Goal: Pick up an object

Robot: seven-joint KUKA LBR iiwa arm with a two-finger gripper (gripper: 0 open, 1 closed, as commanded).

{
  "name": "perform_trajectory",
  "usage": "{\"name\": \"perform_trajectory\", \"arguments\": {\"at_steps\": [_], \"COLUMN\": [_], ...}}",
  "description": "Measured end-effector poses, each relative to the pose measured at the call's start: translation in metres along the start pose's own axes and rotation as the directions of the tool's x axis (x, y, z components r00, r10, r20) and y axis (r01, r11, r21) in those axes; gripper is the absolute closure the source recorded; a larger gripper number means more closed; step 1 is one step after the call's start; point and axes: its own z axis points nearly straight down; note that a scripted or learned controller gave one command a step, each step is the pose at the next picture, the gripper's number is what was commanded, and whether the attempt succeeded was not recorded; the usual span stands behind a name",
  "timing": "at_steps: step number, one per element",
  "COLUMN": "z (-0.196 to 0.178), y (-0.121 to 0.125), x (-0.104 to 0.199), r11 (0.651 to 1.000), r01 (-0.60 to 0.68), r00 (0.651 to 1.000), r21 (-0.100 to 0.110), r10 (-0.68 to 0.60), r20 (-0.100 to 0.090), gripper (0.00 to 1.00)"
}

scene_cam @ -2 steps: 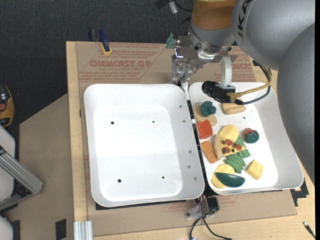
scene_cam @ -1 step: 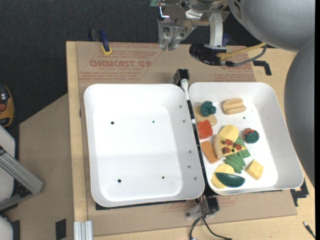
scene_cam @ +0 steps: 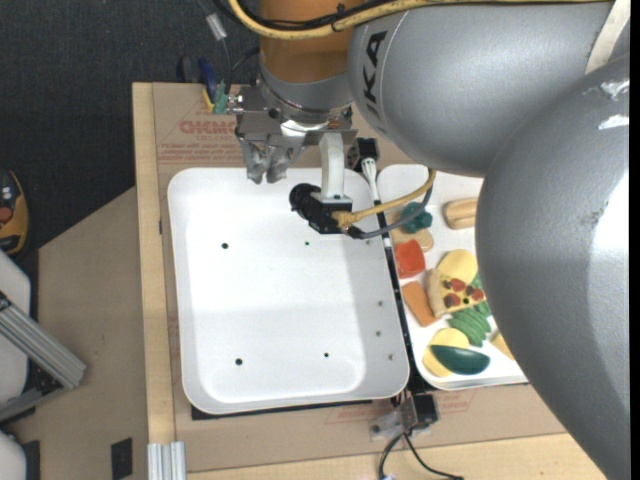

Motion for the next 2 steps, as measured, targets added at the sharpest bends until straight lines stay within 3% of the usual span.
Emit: {"name": "perform_trajectory", "arguments": {"at_steps": [1,2], "z": [-0.017,-0.204], "y": [0.004,0.047], "x": [-0.005,0.001], "r11": [1.000,0.999], "r01": [-0.007,-0.007], "r00": [1.000,1.000], "r21": [-0.014,-0.035], "r10": [0.007,0.007], "r20": [-0.001,-0.005], "gripper": [1.00,1.00]}}
